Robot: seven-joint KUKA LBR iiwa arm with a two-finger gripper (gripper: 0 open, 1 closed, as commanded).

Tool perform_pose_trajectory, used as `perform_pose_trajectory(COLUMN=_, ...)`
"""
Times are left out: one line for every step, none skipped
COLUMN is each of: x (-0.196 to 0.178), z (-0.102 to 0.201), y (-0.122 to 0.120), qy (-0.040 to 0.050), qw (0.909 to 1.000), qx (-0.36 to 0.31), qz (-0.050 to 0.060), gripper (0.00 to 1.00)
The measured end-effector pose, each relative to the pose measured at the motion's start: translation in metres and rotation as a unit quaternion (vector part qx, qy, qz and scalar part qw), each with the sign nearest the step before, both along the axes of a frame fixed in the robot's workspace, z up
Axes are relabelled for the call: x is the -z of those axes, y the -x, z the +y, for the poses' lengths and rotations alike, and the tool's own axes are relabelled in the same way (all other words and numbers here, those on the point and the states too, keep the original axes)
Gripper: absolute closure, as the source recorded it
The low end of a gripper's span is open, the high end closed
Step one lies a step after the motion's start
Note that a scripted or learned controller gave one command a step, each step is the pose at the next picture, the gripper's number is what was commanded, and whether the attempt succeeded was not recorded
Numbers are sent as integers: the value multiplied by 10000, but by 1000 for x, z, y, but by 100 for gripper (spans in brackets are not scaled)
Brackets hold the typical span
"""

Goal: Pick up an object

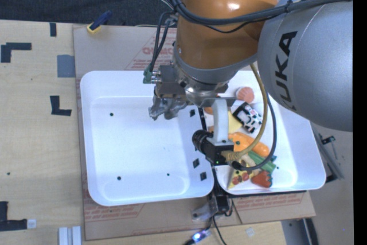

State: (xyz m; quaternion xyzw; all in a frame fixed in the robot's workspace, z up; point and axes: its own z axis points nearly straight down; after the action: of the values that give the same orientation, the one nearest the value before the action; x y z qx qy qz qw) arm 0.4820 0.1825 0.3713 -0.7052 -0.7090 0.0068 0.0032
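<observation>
Pale wooden bench before a dark backdrop, with a cardboard sheet (114, 49) under both bins. Arm (309, 60): grey with an orange dome, reaching in from the right and hiding part of the right bin. Left bin (132, 146): the gripper (161, 111) is over its upper right part; whether it is parted or closed cannot be told, and nothing is seen in it. Right bin (307, 172): a heap of toy pieces near the inner wall, well apart from the gripper. It includes a yellow piece (235, 122), an orange piece (252, 145), a black-and-white piece (248, 116), a red piece (262, 179) and a pink piece (245, 93). Judged handling: light, probably smooth plastic or rubber, apt to slip. The orange piece lies exposed and looks best taken across its narrow middle.
</observation>
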Motion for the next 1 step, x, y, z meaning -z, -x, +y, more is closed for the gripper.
perform_pose_trajectory(x=-2, z=19, y=-5, qy=-18, qw=10000, qx=11, qz=-59, gripper=100)
